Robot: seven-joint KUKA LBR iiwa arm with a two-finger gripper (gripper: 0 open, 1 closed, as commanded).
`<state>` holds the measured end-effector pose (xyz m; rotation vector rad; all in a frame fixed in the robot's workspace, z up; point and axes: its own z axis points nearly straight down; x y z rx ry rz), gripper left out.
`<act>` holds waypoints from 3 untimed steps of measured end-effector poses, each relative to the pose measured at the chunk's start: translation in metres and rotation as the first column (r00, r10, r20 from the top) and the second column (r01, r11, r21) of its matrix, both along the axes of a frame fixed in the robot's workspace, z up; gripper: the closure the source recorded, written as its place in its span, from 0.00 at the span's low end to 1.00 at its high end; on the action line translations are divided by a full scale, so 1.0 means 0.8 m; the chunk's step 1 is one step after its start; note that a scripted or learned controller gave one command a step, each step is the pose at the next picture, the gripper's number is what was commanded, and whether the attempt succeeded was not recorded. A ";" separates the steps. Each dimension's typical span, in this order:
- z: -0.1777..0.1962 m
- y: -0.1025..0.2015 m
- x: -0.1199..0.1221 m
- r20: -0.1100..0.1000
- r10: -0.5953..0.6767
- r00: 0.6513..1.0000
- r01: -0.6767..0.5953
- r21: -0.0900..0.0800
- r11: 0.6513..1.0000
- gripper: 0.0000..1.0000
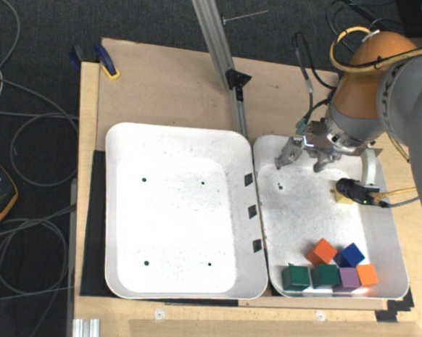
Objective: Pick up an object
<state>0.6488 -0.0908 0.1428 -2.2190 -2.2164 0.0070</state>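
Grey tool [303, 157] fingers spread, nothing between them, above right bin [295, 207]

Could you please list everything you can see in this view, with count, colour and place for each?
Blocks: six, two orange, two green, one blue, one purple; clustered at the near end of the right bin.
Bins: two, white; left bin, right bin, side by side on the bench.
Bench: one, tan; under both bins.
Metal pole: one, grey; slanting over the bench's far side.
Cables: several, dark; on the floor at left.
Arm: one, grey with orange band; from the right.
Gripper: one, open; over the right bin's far end.
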 end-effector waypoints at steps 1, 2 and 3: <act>-0.058 0.001 -0.001 0.001 0.001 1.000 -0.001 0.000 1.000 0.00; -0.039 0.001 0.002 0.009 0.001 1.000 -0.001 0.001 1.000 1.00; 0.038 -0.002 -0.005 0.015 0.001 1.000 -0.001 -0.002 1.000 1.00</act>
